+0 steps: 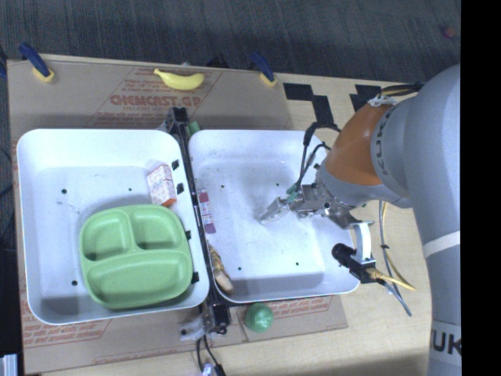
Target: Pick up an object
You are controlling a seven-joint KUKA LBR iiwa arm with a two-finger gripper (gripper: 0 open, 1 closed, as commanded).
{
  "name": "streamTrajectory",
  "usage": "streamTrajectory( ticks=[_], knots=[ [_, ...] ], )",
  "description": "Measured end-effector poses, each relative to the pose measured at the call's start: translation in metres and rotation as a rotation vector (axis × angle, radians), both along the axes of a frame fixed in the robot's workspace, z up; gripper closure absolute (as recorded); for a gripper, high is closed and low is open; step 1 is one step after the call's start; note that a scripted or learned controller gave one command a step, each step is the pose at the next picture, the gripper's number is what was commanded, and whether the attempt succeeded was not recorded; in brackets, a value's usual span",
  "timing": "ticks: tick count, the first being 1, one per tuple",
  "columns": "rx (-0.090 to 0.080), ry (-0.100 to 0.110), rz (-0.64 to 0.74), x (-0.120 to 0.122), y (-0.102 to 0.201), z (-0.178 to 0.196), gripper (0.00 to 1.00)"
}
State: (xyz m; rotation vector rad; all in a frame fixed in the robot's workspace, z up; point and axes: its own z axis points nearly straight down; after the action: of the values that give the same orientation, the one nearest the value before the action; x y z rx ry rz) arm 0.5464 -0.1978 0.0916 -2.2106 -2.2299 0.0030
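From the camera above, my hand (270, 210) hangs low over the right bin (250, 151), and I cannot tell its grip. The green tray (137, 253) lies in the left bin (47, 210), a small carton (160, 185) at its 12 o'clock.

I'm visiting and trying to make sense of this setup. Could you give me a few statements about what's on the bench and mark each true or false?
1. The green divided plate lies in the left bin. True.
2. The tool hangs over the left bin. False: it is over the right bin.
3. A yellow banana lies on the cardboard beyond the bins. True.
4. The green ball sits inside the right bin. False: it rests outside, on the cardboard by that bin's near edge.
5. A small orange and white carton lies in the left bin beside the plate. True.
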Motion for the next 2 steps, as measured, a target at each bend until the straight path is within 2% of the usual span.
streamTrajectory(
  ticks=[1, 2],
  knots=[
    [-0.001, 0.001, 0.003, 0.0, 0.0, 0.01, 1.0],
    [0.0, 0.001, -0.001, -0.043, -0.001, 0.031, 1.0]
  ],
)
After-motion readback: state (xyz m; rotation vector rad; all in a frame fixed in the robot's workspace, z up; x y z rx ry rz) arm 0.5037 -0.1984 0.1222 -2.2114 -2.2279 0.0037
